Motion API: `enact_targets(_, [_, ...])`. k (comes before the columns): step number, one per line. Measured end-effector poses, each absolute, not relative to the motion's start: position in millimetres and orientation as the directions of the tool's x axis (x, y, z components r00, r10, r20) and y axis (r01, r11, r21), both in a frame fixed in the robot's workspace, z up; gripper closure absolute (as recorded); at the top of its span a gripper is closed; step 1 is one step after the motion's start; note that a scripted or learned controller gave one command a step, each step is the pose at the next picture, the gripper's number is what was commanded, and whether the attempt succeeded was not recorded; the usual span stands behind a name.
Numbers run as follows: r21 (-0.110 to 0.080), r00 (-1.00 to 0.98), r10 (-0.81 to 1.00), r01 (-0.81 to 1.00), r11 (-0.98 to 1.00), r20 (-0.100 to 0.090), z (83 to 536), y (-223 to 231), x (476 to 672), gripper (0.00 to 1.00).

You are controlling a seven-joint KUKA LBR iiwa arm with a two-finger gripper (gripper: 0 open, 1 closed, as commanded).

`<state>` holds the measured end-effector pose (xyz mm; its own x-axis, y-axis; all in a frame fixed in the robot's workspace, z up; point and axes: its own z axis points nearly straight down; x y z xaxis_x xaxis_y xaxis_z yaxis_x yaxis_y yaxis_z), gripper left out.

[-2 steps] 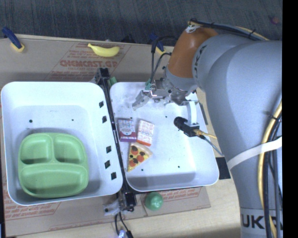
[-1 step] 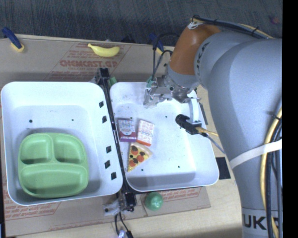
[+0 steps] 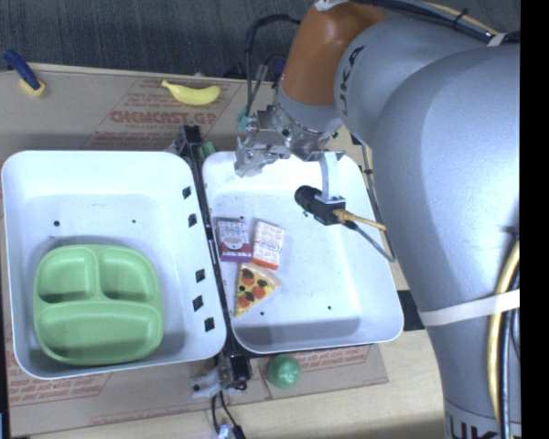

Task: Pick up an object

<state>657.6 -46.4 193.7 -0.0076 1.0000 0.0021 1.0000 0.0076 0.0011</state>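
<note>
My gripper [image 3: 249, 163] hangs over the far left corner of the right bin [image 3: 366, 273], with nothing seen between its fingers. In that bin lie two small printed packets, a purple-and-white one [image 3: 232, 236] and an orange-and-white one [image 3: 268, 243], side by side. Just in front of them lies a toy pizza slice [image 3: 252, 288]. The gripper is above and behind these three, apart from them.
The left bin [image 3: 27, 181] holds a green divided plate [image 3: 97, 305]. A yellow banana [image 3: 191, 91] lies on the cardboard behind the bins, and a green ball [image 3: 282, 370] sits in front of the right bin. The big grey arm covers the right side.
</note>
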Motion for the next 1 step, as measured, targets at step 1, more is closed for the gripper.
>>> enact_targets(1, [-0.002,-0.006,1.0,1.0,0.006,0.001,192.2,-47.9,656.6,0.0])
